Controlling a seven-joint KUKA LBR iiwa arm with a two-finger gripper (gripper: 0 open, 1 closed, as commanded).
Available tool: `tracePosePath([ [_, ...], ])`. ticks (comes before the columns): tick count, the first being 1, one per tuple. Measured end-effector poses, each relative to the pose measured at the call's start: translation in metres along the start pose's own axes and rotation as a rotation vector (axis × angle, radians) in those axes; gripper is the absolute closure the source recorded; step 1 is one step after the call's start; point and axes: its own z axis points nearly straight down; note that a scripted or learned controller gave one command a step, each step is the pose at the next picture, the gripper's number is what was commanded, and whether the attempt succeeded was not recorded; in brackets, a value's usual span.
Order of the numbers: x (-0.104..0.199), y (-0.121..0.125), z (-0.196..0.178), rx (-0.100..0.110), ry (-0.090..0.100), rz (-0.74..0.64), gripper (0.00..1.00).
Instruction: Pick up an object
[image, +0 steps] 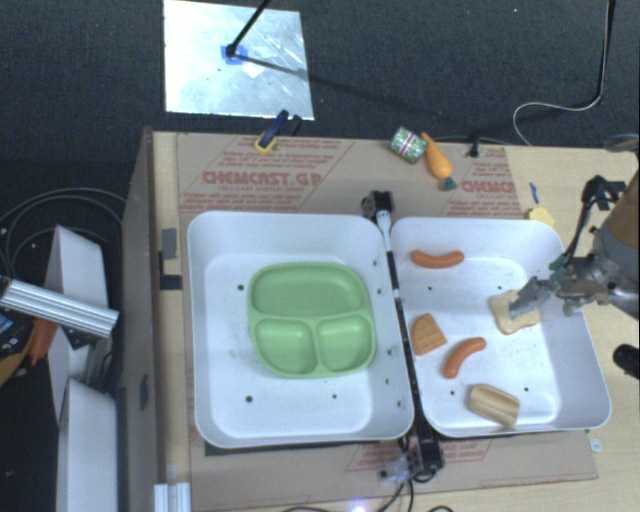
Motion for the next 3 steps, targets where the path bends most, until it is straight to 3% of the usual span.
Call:
tracePosePath([
  [1, 0.072, 0.023, 0.081, 0.002, 0.001, 0.000, 0.00],
  [2, 0.078, 0.005, 0.117, -0.009, 0.000, 0.002, 0.00],
  [3, 0.083, -0.025, 0.131, -0.001, 0.000, 0.002, 0.00],
])
